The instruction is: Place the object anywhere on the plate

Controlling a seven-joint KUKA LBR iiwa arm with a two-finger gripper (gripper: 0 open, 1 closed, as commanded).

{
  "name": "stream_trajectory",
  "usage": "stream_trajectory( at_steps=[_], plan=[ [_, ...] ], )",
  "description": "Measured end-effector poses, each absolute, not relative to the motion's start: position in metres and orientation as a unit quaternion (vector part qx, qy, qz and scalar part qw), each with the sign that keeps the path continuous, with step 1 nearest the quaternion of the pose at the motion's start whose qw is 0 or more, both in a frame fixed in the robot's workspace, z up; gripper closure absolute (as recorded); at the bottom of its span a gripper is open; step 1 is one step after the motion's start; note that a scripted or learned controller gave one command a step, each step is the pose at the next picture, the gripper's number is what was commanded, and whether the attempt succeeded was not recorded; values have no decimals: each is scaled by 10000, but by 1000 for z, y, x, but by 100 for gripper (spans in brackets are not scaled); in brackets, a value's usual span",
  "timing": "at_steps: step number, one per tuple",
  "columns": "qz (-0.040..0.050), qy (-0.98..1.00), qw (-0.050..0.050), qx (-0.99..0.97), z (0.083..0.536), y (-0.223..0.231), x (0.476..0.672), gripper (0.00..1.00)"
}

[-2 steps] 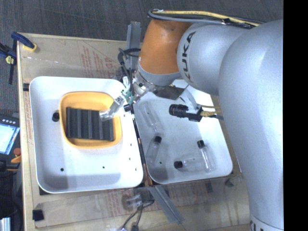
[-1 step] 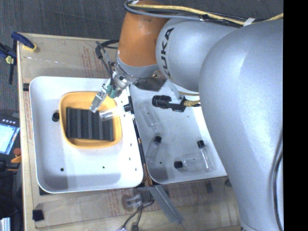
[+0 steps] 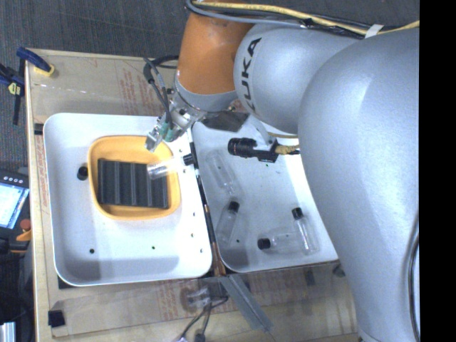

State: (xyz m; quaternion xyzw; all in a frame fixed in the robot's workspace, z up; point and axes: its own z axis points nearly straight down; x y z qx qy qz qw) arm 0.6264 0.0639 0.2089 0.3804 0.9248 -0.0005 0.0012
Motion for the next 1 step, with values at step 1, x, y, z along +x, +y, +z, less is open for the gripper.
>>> stream_trajectory(
  at_steps=[1],
  plan=[
    [2, 9489, 15, 3155, 337, 82, 635, 100]
  ],
)
